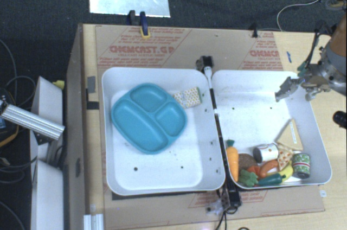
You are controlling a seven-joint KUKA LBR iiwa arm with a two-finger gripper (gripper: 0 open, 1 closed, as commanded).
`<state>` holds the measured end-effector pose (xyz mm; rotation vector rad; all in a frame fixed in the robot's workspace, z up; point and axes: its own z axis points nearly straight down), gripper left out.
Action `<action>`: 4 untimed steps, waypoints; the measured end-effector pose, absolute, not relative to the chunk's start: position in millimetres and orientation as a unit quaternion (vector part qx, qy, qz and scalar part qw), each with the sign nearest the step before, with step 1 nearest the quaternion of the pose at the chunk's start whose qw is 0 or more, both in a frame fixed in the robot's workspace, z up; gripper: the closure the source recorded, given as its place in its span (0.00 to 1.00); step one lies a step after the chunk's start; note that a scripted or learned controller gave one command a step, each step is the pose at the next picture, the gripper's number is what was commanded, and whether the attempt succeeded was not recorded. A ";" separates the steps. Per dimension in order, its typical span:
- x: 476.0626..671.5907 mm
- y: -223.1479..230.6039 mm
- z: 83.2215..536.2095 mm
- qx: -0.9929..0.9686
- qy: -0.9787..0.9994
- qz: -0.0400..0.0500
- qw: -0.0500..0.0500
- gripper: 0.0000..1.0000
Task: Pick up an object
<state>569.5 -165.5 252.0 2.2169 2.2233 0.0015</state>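
We see the grey two-finger gripper (295,88) hovering over the right white bin's (255,115) upper right rim, fingers apart and clamped on nothing. Most of that bin's floor lies open beneath it. The toy objects crowd its lower edge: an orange plastic carrot (232,159), a small white can (265,152), a green-labelled tin (301,164). In the left white bin (157,174) a blue divided plastic plate (149,117) sits beside a small patterned sponge (188,96).

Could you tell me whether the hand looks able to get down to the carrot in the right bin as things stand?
Probably yes: the carrot lies at the left end of the pile, bare from above, with bare bin floor between it and the hand.
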 end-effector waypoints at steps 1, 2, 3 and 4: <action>624.3 -188.6 166.6 0.706 0.709 0.000 0.000 0.00; 659.9 -206.2 83.1 0.705 0.709 0.000 0.000 0.00; 624.4 -206.7 85.0 0.706 0.708 0.000 0.001 0.00; 559.6 -206.7 84.5 0.707 0.708 0.000 0.001 0.00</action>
